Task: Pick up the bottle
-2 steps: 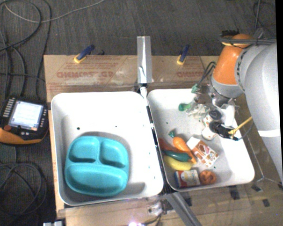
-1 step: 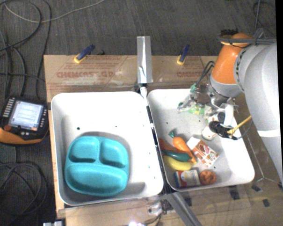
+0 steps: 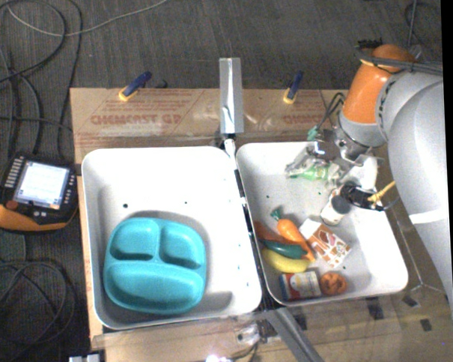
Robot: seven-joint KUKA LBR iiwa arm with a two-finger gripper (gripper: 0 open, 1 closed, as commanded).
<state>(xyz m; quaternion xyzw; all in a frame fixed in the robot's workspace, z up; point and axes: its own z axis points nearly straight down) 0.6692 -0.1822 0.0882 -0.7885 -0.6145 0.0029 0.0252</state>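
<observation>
**A crinkly clear bottle near the far wall**

The bottle (image 3: 307, 168) looks like clear, crinkly plastic with a bit of green on it. It lies in the right bin (image 3: 399, 278), past the carrot (image 3: 292, 229), up near the far wall. I think it is light and soft. It may squash or slip when it is squeezed. The best place to hold it looks like its middle, with a gentle squeeze.

The gripper (image 3: 337, 164) is just beside the bottle, also past the carrot. I cannot tell if it is open or closed, or if it has hold of anything.

On the near side of the carrot lie a green thing (image 3: 286, 249), a banana (image 3: 285, 263) and a packet (image 3: 328, 247) with orange marks. Nearer still are a can (image 3: 300, 284) with a red label and a small orange ball (image 3: 334, 283). All of these are well apart from the bottle, so I think nothing is in the way. Far to the left of the carrot, a blue plate (image 3: 157, 266) sits in the left bin (image 3: 92, 190).
</observation>
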